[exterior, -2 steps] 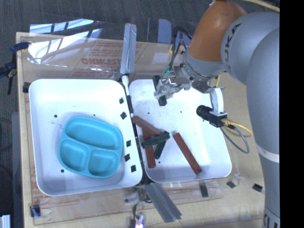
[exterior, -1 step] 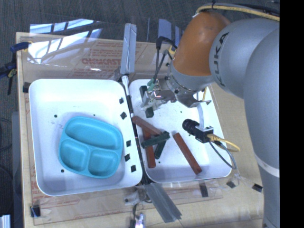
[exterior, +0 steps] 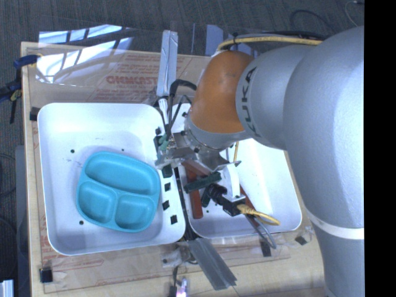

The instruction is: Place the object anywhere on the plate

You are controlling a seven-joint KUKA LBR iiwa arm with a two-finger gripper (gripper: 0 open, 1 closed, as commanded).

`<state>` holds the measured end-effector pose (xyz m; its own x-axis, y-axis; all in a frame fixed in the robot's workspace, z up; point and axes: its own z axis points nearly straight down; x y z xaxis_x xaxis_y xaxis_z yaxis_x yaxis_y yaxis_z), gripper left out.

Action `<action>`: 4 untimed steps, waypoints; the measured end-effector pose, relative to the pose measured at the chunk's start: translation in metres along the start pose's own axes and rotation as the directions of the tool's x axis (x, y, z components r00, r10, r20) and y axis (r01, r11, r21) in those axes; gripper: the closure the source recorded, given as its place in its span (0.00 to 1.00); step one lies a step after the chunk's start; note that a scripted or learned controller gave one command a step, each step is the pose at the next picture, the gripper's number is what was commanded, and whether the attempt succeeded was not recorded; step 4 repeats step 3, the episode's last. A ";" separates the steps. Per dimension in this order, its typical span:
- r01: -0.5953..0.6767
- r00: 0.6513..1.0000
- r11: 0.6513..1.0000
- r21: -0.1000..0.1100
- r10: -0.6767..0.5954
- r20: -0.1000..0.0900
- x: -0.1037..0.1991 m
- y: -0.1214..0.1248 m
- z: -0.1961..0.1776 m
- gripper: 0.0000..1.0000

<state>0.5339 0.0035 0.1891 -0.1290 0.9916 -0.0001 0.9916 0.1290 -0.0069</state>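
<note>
Dark carpet surrounds a wooden bench point(exterior: 93, 73) carrying two white bins side by side. At lower left of the frame, the left bin point(exterior: 55, 122) holds a blue divided plate point(exterior: 117, 190). At centre, the arm point(exterior: 297, 91) hangs over the right bin's point(exterior: 281, 184) left part, its gripper point(exterior: 197, 171) low among a heap of objects point(exterior: 213, 193) — brown, dark green and black pieces, plus a yellow-tipped tool. Whether its fingers are parted or closed, I cannot tell; the heap lies directly beneath and just right of them.

Bright, sharp — window glare upper left
</note>
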 end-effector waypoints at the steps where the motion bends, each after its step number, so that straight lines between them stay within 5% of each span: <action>1: 0.204 0.979 0.979 0.000 -0.204 -0.001 0.039 -0.020 0.000 1.00; 2: 0.203 0.979 0.979 -0.001 -0.203 0.000 0.039 -0.020 0.000 0.00; 4: 0.203 0.979 0.979 -0.001 -0.203 0.000 0.039 -0.020 0.000 0.00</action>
